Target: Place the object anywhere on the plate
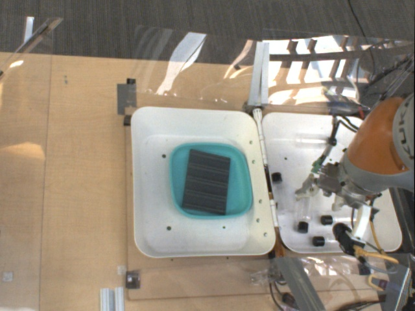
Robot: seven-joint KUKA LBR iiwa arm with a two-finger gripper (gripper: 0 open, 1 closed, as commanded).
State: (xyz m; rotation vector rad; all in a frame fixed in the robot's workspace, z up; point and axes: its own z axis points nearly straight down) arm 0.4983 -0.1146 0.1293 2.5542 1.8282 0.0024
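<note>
A dark grey ridged rectangular block (207, 183) lies flat on the teal plate (242, 196) in the middle of the left bin (149, 173). The block sits fully inside the plate's rim, slightly tilted. My gripper (315, 186) hangs over the right bin (288, 135), well to the right of the plate and apart from the block. Nothing is visible in the gripper. The grey wrist with its orange band (382, 141) reaches in from the right.
Several small black bits (302, 225) are scattered on the right bin's floor, one (276, 177) near the divider between the bins. Cables and metal framing crowd the back right and the bottom right corner. Bare wooden bench lies to the left.
</note>
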